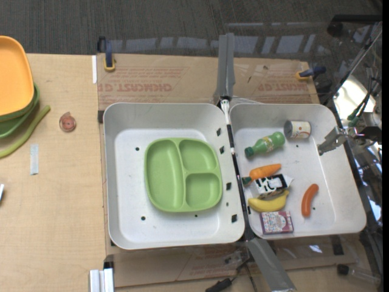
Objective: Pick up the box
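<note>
1. We see two white bins on the tabletop; the left bin point(115, 181) holds a green divided plate point(182, 175).
2. The pink box point(276, 222) lies flat at the right bin's near edge, touching a banana point(267, 202).
3. The tool point(333, 140) hovers at the right bin's far right edge, well apart from the box; we cannot tell its state.

End effector point(331, 142) at right, low, tilted leftward; finger state unclear.

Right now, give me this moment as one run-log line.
task: pick up box | box: front of right bin, below banana, not held | gripper: at right bin's right rim, far from box | left bin: green tray
</note>
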Motion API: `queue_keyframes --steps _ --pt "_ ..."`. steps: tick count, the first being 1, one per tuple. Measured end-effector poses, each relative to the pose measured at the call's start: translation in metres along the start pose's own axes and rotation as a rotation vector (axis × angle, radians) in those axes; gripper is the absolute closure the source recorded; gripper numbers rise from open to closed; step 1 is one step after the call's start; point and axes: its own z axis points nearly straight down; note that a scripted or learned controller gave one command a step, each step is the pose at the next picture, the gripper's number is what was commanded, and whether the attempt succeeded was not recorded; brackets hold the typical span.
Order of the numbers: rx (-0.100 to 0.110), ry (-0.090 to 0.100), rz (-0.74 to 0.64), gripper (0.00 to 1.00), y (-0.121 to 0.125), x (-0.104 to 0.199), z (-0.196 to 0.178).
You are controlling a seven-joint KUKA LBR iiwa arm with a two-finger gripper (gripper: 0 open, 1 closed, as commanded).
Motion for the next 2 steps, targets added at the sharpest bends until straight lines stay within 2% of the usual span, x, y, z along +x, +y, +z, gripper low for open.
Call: queue_keyframes --steps 1,2 --pt "0.002 -0.001 0.0 1.0 0.0 0.0 -0.008" --pt "-0.003 0.0 -0.27 1.0 -0.039 -0.042 0.027"
